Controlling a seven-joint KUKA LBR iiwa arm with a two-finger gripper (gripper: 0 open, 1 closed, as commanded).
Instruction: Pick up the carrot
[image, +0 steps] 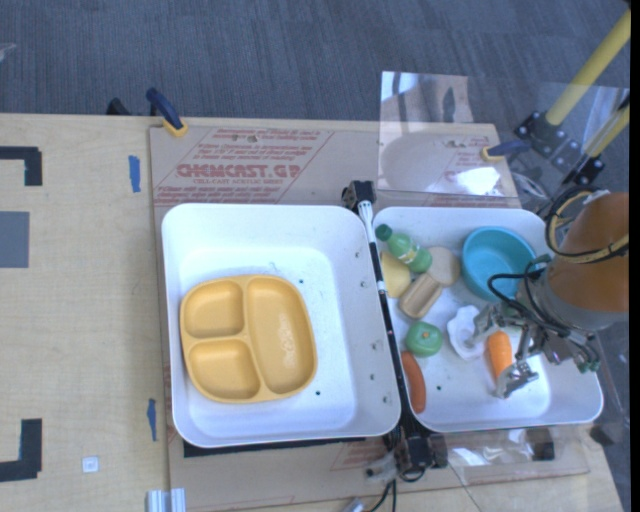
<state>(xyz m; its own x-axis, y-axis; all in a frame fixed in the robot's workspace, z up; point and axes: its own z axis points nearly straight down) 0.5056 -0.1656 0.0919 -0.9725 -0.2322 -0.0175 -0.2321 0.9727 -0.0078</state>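
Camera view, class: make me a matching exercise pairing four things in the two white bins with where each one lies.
Things:
1. yellow divided plate
2. blue bowl
3. carrot
4. green bottle

Places:
A. far corner of the right bin, beside the arm
B. at the hand
C. in the left bin
D. right bin, far end, close to the wall between the bins

Pairs: 1-C, 2-A, 3-B, 4-D

A yellow three-compartment plastic tray (248, 338) lies in the left white bin (190, 235). In the right white bin (575, 405), an orange carrot (498, 353) lies below a blue bowl (497, 260), right of a green round toy (424, 340).
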